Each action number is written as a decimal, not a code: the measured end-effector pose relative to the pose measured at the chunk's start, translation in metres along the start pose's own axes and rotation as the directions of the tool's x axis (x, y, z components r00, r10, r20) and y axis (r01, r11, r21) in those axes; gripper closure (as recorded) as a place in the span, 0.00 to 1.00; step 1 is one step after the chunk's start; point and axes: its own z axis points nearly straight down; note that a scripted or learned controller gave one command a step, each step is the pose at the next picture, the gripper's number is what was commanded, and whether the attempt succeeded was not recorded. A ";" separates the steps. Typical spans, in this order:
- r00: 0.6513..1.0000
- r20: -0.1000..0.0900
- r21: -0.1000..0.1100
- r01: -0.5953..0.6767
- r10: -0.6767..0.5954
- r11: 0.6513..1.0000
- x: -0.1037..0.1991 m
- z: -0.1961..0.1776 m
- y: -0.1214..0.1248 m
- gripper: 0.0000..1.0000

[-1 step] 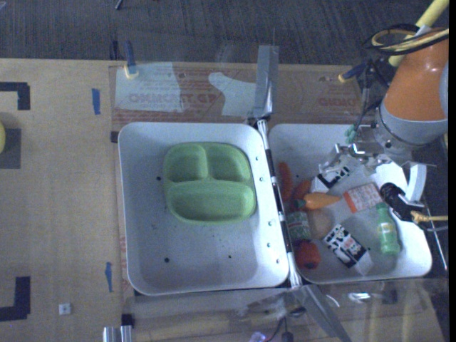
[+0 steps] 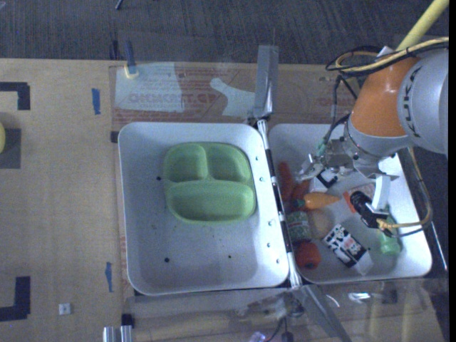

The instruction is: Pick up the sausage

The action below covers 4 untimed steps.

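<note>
Arm (image 2: 402, 102) cut off by right edge, top part out of picture. Gripper (image 2: 318, 168) small and blurry, fingers too hard to make out. Sausage (image 2: 286, 180) partly hidden beside right bin's (image 2: 417, 258) left wall, lower end lost among other toys. Yellow thing (image 2: 2, 139) cut off by left edge. Print on black-and-white box (image 2: 344, 244) too small to read.

Dark grey carpeted floor (image 2: 214, 13) beyond the far edge, pale wooden counter (image 2: 57, 212) with blue tape strips (image 2: 96, 100), black corner markings (image 2: 18, 95), even overhead lighting
</note>
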 end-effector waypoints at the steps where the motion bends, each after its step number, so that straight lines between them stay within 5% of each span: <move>1: 0.965 0.014 -0.022 0.261 -0.261 0.965 -0.008 0.015 0.056 0.00; 2: 0.987 0.007 -0.024 0.162 -0.161 0.987 -0.005 0.017 0.077 0.00; 3: 0.970 0.019 -0.035 0.243 -0.243 0.969 -0.007 0.014 0.025 0.00; 4: 0.978 -0.003 0.009 0.207 -0.207 0.978 -0.003 0.004 0.067 0.00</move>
